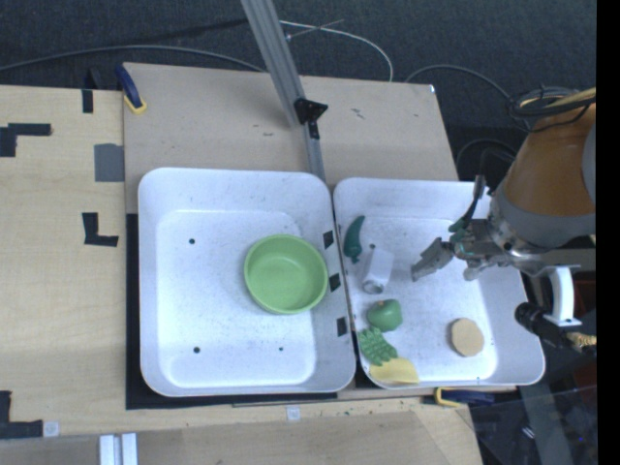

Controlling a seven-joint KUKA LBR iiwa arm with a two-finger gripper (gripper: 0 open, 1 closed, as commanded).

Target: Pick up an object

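White, the small cylinder (376,268) lies with its long axis running top-to-bottom, slightly tilted. It sits just left of the end effector (426,261), whose grip state cannot be told.

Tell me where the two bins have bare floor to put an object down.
Left bin: bare floor all around the green bowl, widest on its left. Right bin: bare between green apple and tan disc; crowded along its left wall.

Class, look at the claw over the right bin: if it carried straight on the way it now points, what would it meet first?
Probably the small white cylinder, lying just beyond the claw toward the bins' divider. The claw's height above the bin floor is unclear, so it might pass over.
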